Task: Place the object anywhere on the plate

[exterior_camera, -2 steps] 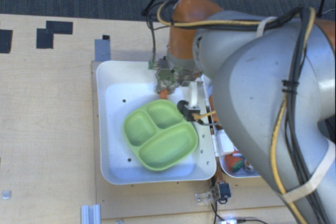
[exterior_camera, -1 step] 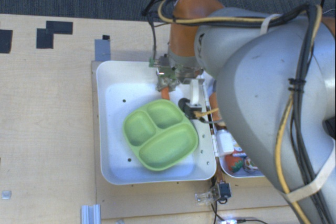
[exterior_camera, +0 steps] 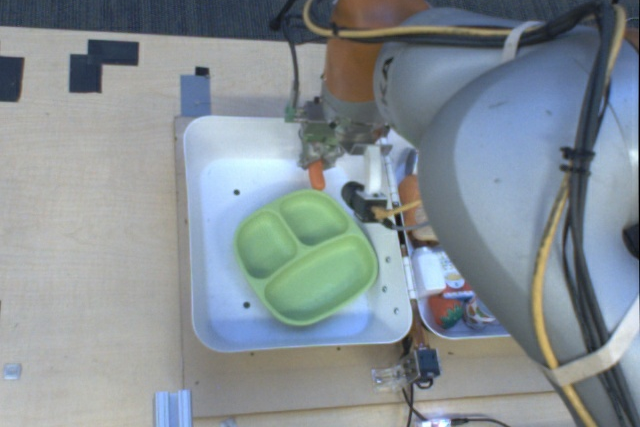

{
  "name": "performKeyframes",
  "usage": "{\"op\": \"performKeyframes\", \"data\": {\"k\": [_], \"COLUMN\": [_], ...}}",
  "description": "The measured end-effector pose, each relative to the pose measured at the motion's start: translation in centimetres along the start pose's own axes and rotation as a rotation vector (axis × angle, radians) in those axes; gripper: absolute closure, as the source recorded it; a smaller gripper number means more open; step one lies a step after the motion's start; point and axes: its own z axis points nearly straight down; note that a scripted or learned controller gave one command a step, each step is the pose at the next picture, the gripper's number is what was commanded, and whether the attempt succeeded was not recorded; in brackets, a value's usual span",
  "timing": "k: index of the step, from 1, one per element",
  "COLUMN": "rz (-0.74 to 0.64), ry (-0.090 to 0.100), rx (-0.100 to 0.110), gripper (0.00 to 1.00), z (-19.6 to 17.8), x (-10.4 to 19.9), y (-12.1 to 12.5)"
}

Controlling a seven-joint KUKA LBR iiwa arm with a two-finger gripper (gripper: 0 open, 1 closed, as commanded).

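Note:
A light green divided plate (exterior_camera: 305, 257) with three compartments lies in the left white bin (exterior_camera: 215, 215), towards its front and right. My gripper (exterior_camera: 318, 163) hangs over the back of this bin, just beyond the plate's far rim. A small orange object (exterior_camera: 317, 178) sticks out below the fingertips, and the fingers are shut on it. The orange object hovers at the plate's far edge, over the upper right compartment's rim. The arm's grey body covers most of the right side.
The right bin (exterior_camera: 425, 315) is mostly hidden under the arm. In it I see an orange-brown item (exterior_camera: 410, 192), a white bottle-like item (exterior_camera: 435, 267) and small red and green pieces (exterior_camera: 455, 312). Bare bin floor lies left of the plate.

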Motion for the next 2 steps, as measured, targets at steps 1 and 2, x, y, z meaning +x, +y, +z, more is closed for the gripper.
{"op": "performKeyframes", "data": {"k": [1,2], "rz": [-0.006,-0.011], "ry": [0.0,0.001], "rx": [-0.003,-0.006], "gripper": [1.0,1.0], "z": [-1.1,-2.3], "x": [0.1,0.2], "y": [0.1,0.2]}}
